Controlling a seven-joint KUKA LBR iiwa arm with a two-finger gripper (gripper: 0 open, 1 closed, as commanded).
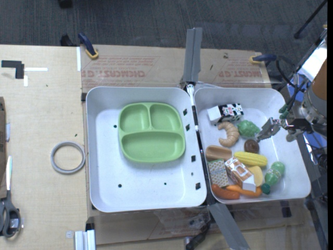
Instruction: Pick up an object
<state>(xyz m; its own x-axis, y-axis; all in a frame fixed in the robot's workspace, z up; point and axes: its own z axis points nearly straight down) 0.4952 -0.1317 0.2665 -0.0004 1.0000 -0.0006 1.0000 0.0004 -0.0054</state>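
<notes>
You see the gripper [269, 128] hanging over the right bin [294, 191], toward its 3 o'clock side, with the arm [317, 100] coming in from the right edge. Its two fingers [264, 132] stand slightly apart and nothing sits between them, so the claw is open and holds no object. The fingertips point down and left toward a small brown round piece [252, 146], which lies just beside them at about 7 o'clock from the tips.

Your pickable things all lie in the right bin. A croissant [229, 133] sits near the bin's centre, with a black-and-white carton [230, 111] and a small white block [214, 113] at its 12 o'clock. A green leafy piece [248, 127] lies at the croissant's 3 o'clock. Below them you find a hot dog [218, 152], a corn cob [250, 159], a banana [256, 174], an orange-and-white box [240, 171], a carrot [234, 192] and a green vegetable [274, 172], packed touching one another toward 6 o'clock.

The left bin [101, 191] holds a green divided plate [152, 132], lying flat toward 12 o'clock. On the bench, a grey ring [67, 157] rests at 9 o'clock from the left bin.
</notes>
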